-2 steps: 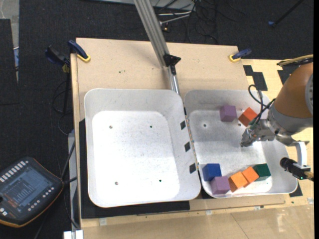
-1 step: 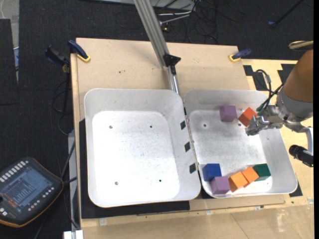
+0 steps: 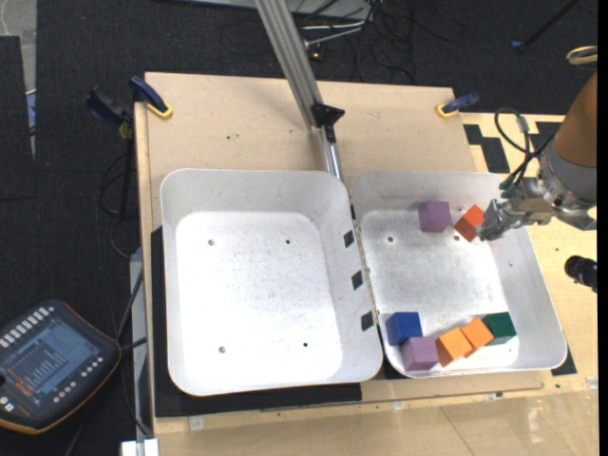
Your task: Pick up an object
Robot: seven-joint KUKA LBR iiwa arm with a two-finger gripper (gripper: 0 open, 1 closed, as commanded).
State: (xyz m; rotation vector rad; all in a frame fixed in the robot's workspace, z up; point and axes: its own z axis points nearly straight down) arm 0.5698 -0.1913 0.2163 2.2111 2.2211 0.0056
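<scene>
My gripper (image 3: 488, 224) is at the right bin's (image 3: 446, 274) far right side, right against a small orange block (image 3: 468, 223); the view does not settle whether the block is in its grasp. A purple block (image 3: 434, 216) lies just left of that one. Along the bin's near edge sits a cluster: a blue block (image 3: 404, 327), a second purple block (image 3: 421, 352), two orange blocks (image 3: 456, 341) and a green block (image 3: 499, 328).
The left bin (image 3: 190, 198) stands beside the right one on the wooden bench (image 3: 237, 122). A metal pole (image 3: 290, 50) slants down to the bins' shared far edge. Clamps (image 3: 152, 98) grip the bench's far corners. A teach pendant (image 3: 47, 364) lies at lower left.
</scene>
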